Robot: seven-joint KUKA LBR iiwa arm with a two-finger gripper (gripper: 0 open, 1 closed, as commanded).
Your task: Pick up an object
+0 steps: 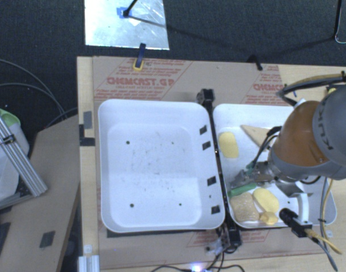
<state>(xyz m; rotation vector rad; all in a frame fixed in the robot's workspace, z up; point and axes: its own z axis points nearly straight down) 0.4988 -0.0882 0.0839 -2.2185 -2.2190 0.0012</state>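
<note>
Gripper (244, 178) hung low by the right bin's (308, 111) left wall, finger state unclear; should drop squarely over the green piece (240, 189) before closing.

Two white bins (156, 109); three yellow objects (229, 144), one beige block (245, 206), one green item (239, 189), one tan wedge (256, 132).

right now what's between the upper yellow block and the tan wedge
Only bare bin floor lies between the upper yellow block and the tan wedge, per the camera view.
</note>
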